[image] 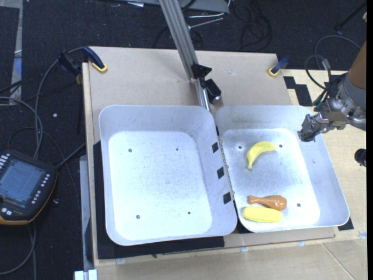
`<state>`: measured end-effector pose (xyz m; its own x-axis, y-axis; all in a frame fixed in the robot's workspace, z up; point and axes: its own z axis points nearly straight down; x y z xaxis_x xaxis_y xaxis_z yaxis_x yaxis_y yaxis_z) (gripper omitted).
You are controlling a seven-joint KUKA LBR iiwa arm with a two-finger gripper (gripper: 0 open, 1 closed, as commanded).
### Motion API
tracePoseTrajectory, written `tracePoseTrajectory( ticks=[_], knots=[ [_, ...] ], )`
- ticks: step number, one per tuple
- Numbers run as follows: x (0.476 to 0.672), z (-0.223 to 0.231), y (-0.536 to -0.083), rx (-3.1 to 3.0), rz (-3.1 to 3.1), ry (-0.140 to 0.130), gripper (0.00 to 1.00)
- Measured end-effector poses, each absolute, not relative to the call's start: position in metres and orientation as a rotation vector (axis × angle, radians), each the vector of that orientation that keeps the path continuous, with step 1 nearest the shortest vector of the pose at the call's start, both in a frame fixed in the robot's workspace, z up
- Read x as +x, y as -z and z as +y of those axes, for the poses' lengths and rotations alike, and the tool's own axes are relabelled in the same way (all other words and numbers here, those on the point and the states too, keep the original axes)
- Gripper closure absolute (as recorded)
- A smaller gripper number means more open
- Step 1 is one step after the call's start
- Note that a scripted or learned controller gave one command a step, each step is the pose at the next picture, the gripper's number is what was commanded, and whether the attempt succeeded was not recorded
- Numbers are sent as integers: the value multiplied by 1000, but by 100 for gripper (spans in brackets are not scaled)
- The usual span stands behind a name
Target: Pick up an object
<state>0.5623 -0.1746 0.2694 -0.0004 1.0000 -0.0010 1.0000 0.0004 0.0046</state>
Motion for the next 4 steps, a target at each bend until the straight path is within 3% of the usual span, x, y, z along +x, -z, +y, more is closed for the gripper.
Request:
tracePoseTrajectory(
  ticks=[2, 4],
  knots=[
    [573, -81, -253, 2217, 2226, -1, 100],
    [573, 20, -232, 2218, 2227, 0, 100]
  ],
)
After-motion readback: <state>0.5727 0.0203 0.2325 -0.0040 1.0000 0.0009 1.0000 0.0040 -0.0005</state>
